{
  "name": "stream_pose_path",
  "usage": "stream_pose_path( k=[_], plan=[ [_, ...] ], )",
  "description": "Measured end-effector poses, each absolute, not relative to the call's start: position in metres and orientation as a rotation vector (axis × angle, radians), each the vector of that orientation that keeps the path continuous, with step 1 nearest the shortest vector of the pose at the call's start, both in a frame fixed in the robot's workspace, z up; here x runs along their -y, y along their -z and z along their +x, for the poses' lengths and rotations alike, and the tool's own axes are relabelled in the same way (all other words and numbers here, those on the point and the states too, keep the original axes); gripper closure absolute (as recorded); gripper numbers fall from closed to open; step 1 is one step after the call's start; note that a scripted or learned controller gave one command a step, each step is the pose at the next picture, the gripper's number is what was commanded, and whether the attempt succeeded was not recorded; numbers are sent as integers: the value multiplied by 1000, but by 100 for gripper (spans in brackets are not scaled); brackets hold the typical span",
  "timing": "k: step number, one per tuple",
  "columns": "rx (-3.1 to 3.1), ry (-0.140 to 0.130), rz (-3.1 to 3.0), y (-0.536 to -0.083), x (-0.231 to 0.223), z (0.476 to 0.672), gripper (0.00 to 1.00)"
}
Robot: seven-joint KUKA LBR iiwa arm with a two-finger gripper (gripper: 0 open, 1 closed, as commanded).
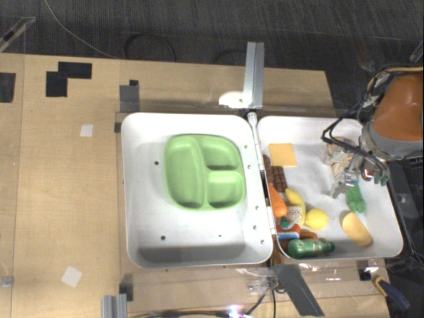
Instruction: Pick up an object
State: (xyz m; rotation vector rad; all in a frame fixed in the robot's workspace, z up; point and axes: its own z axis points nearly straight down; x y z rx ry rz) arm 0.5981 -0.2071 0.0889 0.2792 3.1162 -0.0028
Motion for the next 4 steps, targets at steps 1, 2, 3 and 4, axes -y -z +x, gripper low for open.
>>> stream_pose_path(
  k=[1, 2, 3, 4],
  plan=[
    [-3089, 0, 497, -89, 205, 570, 0],
    [-3126, 6, -66, -90, 204, 533, 0],
    [-3122, 8, -111, -90, 206, 494, 0],
    [-3102, 8, -356, -91, 128, 553, 0]
  ],
)
